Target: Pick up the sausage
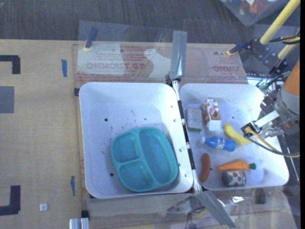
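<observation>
- We see the sausage [205, 167] lying flat in the right bin [274, 178], in its near left part, just beside the wall it shares with the left bin [95, 128]. It runs roughly near to far.
- The arm [291, 97] hangs over the right edge of the right bin, well apart from the sausage. We cannot tell whether the jaws are spread or pressed together, and nothing shows between them.
- We judge the pick not yet begun, since the sausage rests on the bin floor with nothing touching it.
- The neighbours matter for the approach. A blue bottle [219, 143] lies just beyond the sausage's far end, a carrot [235, 166] lies to its right, and a can [233, 178] sits near the carrot.
- A banana [233, 133], a milk carton [212, 113] and a small packet [193, 118] lie farther off, so we think them less likely to interfere.
- Because the sausage hugs the wall, we would close the jaws across its short width. The left side leaves little room.
- The teal tray [143, 159] in the left bin plays no part in this task.
</observation>
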`<state>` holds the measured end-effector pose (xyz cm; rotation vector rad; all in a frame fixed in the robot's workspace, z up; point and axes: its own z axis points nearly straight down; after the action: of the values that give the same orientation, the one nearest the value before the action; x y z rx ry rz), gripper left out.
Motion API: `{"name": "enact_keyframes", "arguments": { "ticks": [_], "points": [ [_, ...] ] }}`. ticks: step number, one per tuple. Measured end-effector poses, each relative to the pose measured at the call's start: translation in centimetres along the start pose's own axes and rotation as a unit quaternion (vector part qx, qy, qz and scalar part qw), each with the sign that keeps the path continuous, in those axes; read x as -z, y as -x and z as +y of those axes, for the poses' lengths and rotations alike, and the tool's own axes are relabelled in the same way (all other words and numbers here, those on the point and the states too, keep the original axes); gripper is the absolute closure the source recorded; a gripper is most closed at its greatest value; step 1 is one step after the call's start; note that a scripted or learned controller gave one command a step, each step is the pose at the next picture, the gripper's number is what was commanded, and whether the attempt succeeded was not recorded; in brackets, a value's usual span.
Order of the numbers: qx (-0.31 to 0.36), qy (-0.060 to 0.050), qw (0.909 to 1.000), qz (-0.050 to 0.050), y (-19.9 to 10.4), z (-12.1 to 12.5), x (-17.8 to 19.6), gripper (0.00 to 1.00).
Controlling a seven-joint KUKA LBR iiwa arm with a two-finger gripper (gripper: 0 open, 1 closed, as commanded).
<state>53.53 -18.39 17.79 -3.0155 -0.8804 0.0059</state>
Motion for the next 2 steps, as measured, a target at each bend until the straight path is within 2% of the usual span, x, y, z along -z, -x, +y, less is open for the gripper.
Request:
{"name": "enact_keyframes", "arguments": {
  "ticks": [1, 2],
  "points": [
    [-0.007, -0.001, 1.0, 0.0, -0.4, -0.8, -0.6, 1.0],
    [-0.002, -0.002, 1.0, 0.0, -1.4, -2.0, -3.3, 1.0]
  ]
}}
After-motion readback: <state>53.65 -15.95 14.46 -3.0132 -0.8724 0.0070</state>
